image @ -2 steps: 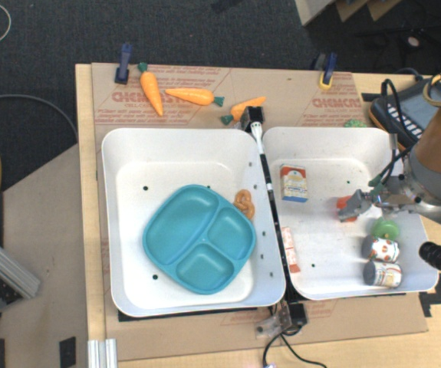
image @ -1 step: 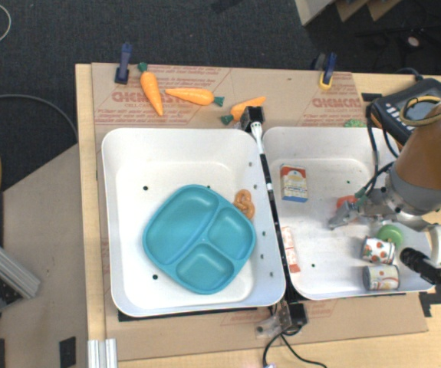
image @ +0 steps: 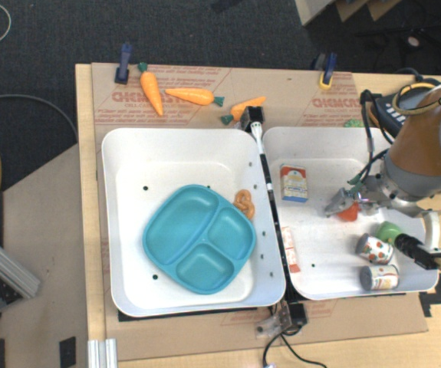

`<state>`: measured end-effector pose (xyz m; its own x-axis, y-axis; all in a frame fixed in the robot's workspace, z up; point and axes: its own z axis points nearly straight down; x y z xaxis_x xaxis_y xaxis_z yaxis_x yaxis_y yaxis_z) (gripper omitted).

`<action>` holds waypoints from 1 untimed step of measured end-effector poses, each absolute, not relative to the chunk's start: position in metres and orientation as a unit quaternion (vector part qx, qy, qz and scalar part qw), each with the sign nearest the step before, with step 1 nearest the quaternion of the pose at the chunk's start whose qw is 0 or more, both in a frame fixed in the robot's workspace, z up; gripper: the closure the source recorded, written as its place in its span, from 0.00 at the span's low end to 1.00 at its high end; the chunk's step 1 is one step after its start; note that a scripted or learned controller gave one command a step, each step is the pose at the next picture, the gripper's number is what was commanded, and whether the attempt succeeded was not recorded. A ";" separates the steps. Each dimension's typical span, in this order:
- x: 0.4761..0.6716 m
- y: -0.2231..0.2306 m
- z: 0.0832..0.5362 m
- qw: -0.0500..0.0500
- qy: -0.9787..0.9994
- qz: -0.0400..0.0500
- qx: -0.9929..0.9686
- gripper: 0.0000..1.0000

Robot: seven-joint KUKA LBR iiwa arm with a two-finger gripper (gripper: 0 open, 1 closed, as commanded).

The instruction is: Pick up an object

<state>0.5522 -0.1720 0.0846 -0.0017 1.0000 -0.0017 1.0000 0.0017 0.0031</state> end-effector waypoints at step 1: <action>0.552 -0.172 0.095 0.002 0.707 0.001 0.707 1.00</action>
<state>0.5517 -0.1724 0.0954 0.0002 1.0000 -0.0022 1.0000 -0.0002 0.0048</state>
